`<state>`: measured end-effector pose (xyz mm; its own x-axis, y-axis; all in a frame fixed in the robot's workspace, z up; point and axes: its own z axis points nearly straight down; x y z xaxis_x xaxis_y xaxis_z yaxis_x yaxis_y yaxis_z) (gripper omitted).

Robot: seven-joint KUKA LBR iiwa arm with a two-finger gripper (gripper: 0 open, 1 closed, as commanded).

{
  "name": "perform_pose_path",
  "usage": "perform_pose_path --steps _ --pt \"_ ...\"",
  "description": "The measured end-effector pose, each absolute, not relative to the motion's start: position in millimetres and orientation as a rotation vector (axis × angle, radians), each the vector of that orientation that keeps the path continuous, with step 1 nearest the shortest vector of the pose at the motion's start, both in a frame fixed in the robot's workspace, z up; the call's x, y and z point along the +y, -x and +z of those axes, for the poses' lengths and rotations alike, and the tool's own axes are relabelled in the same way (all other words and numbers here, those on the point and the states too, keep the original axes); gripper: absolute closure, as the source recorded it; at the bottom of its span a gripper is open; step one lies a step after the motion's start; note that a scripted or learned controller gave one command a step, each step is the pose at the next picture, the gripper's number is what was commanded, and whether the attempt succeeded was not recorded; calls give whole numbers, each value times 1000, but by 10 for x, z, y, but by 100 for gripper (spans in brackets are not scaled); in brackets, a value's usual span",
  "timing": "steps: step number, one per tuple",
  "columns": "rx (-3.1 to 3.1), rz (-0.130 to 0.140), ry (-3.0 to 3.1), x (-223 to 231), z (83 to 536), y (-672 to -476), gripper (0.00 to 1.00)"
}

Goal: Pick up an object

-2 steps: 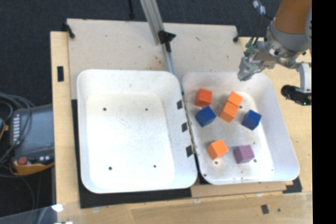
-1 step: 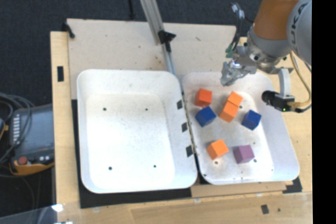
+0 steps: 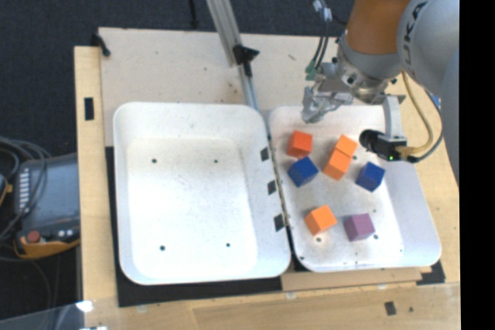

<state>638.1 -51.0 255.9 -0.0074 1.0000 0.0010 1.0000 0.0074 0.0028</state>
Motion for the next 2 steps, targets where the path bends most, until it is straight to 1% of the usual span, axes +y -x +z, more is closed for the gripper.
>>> perform_pose_path --steps 1,2 --pt "2231 -1 -2215 55 2434 -6434 100" --pt "2232 1 -2214 601 2480 -6332 100"
